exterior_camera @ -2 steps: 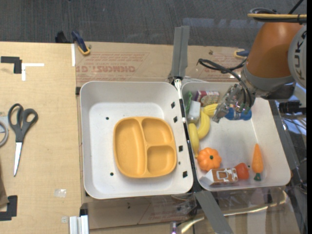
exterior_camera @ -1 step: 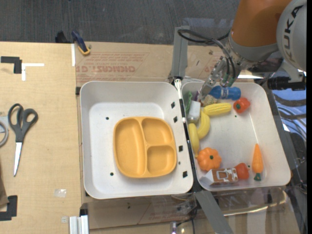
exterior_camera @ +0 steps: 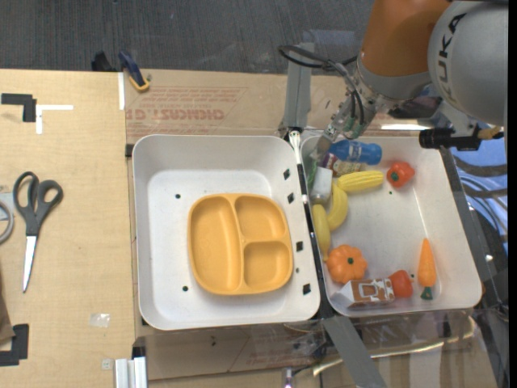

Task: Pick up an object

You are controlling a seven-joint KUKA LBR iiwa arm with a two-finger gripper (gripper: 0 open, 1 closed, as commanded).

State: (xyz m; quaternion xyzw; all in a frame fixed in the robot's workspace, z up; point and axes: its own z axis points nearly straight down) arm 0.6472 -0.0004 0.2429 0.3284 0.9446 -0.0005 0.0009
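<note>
I have the grey two-finger gripper [exterior_camera: 327, 158] low over the right white bin's [exterior_camera: 452, 241] crowded corner, beside the blue plastic bottle [exterior_camera: 355, 151]; its grip I cannot tell.

Robotics lab: bench [exterior_camera: 65, 241] (plywood), paired bins [exterior_camera: 149, 241], scissors [exterior_camera: 32, 217].

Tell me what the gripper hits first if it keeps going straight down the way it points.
Probably the blue bottle or the corn cob beside it, in the right bin's far-left corner. The gripper slants down-left there; depth is unclear.
</note>
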